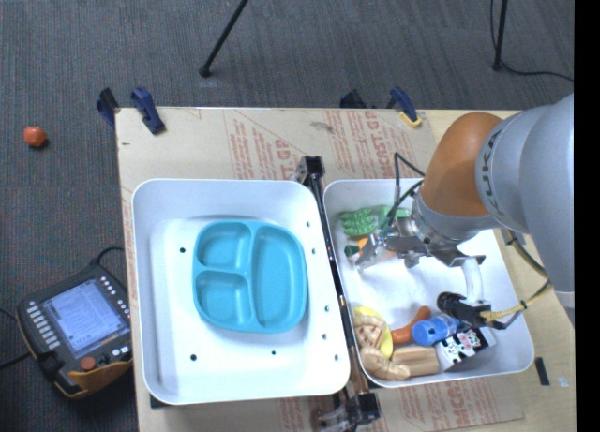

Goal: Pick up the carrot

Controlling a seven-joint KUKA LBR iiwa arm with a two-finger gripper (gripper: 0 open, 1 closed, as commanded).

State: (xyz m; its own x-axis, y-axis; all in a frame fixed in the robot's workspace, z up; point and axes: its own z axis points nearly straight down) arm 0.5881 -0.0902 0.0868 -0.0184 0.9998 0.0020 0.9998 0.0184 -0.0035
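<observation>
Pincer (373, 248) hangs low inside the right bin (521, 327), in the bin's upper-left part as seen. It's viewed from above w/ the wrist over it, so can't tell how far open it is or whether it has hold of anything.

Carrot (357, 223) lies in that bin's upper-left corner. The green leafy top shows clear just above the pincer, and a small orange bit pokes out at the pincer's left side, close to the bin's left wall. The pincer sits right over the carrot; contact can't be made out.

The grey arm w/ orange band (461, 166) crosses the bin's upper-right rim, coming in from the right.

Along the bin's lower edge sits a cluster, well apart from the pincer:
- Yellow piece (367, 316) by the left wall.
- Beige ridged pastry-like item (376, 339) just below it.
- Tan bun shape (414, 362) at the bottom.
- Orange-red piece (403, 334) touching a blue cylinder (428, 332).
- Black-and-white patterned toy (457, 350) toward the lower-right corner.

The bin's middle is bare white.

Directly left of the right bin, rims abutting, is the left bin (150, 233) holding a teal divided plate (251, 275), roughly centred.

Both bins rest on a plywood bench (234, 140) w/ red print. Blue clamps (146, 109) grip its far edge, above the right bin and further left.

Off the bench, far left of the right bin, are a teach pendant (75, 327) on the carpet and, higher up, a small orange-red ball (35, 136).
</observation>
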